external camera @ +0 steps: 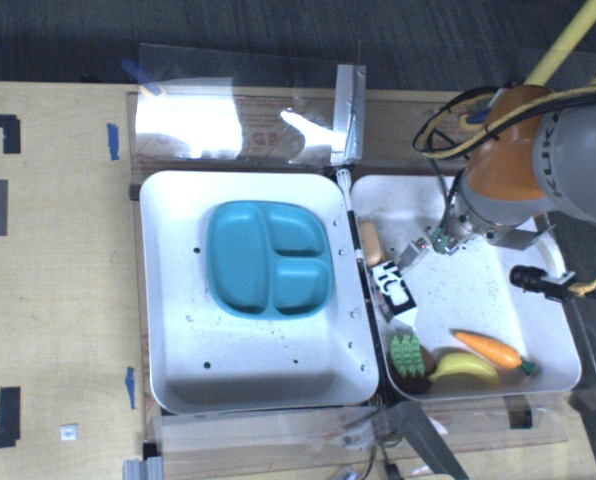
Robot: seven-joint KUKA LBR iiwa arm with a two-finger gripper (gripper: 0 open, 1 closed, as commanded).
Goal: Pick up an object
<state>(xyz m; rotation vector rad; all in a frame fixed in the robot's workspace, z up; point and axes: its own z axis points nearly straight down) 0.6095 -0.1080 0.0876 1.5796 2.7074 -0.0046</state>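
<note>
Banana (465, 368), carrot (488, 349) and green brush (407, 354) lie at near edge of right bin (478, 278).
Pincer (425, 249) hangs low over bin's left part, nothing seen held; open or shut, cannot tell. Just beside it: wood-handle tool (370, 244) w/ black-white piece (392, 290). Blue tray (270, 258) sits in left bin (178, 358). To grasp well, I think: centre over the handle, descend straight, avoid bin wall.

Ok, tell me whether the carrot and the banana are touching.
Touching. The camera view shows the carrot lying across the upper edge of the banana in the right bin, with no white floor visible between them.
</note>
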